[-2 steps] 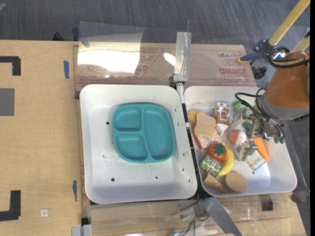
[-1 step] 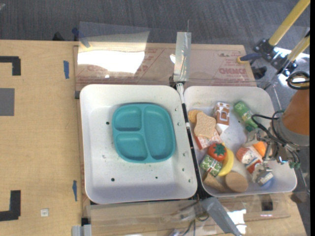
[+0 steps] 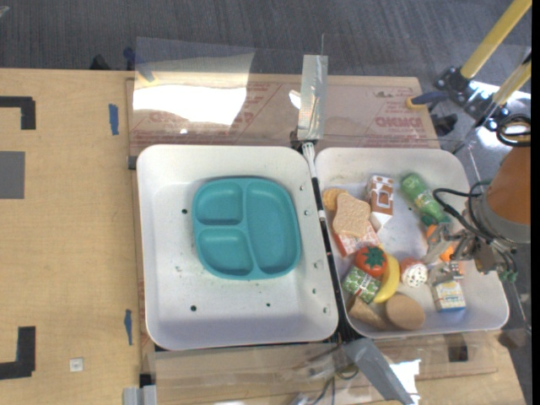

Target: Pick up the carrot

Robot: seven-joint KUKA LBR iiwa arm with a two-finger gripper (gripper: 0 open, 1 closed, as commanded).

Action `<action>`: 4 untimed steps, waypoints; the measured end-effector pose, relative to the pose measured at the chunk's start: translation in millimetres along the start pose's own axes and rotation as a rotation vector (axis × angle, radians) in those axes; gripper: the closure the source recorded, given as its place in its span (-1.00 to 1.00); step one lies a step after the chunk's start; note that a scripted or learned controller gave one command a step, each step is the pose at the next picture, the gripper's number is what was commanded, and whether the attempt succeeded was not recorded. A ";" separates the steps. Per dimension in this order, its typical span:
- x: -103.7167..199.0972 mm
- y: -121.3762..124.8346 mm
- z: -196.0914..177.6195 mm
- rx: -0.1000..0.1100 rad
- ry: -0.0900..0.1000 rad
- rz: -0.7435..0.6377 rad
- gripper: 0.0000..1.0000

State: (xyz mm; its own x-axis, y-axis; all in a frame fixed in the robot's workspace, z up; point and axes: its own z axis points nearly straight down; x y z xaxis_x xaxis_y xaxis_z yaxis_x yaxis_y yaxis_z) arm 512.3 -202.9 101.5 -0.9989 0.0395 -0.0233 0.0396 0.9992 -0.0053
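Beside gripper point(image 3: 445, 251), carrot point(image 3: 435, 230) in right bin point(image 3: 485, 315).

A robot test lab, not a home or kitchen.

A plywood desk point(image 3: 59, 226) carries two white bins point(image 3: 160, 310) fixed side by side, with black tape marks point(image 3: 21, 112) and blue tape tabs point(image 3: 113, 118) on its surface. Clear plastic sheets point(image 3: 194, 99) stand behind the bins. Toy food point(image 3: 371, 264) fills the right bin, grey carpet point(image 3: 253, 7) lies beyond, and yellow stand legs point(image 3: 502, 28) rise at right.
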 end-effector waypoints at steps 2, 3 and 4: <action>20.1 88.3 -129.8 -0.006 0.004 -0.258 1.00; 17.5 89.3 -140.7 -0.004 -0.004 -0.259 1.00; 14.8 90.2 -151.5 -0.003 -0.013 -0.260 1.00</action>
State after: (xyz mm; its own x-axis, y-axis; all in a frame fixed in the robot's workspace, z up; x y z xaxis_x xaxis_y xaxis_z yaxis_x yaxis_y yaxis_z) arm 497.6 -111.2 252.2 -0.9751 -0.2190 -0.0341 -0.2188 0.9757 -0.0097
